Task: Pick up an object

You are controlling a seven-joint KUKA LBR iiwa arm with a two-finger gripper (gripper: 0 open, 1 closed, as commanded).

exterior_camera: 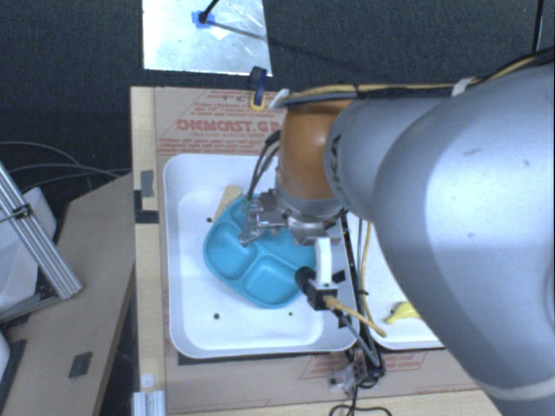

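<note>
Blue divided plate (247, 263) lies in the left bin (186, 232), toward the bin's middle and right side, tilted slightly so one corner points at the near wall. A tan, flat piece (229, 199) pokes out from under or behind the plate's far edge; cannot tell what it is. In the right bin (416, 341) a small yellow thing (401, 313) sits near the front wall, well apart from the plate.

Arm (434, 189) comes in from the right and fills much of the view. Gripper (260, 224) hangs over the plate's far right portion, low, seemingly at or just above the plate surface. The wrist hides its working end, so I cannot tell whether it is released or clenched, nor whether it has anything.

Handling judgement: the plate looks like molded plastic, so light, stiff, smooth and likely slippery. Not fragile. Flat floors between the dividers give nothing to pinch. Best hold is probably a raised edge: the outer rim or a divider ridge, one finger on each side. A rim grip off-centre would let the plate swing and slip, so squeeze firmly and lift slowly.
</note>
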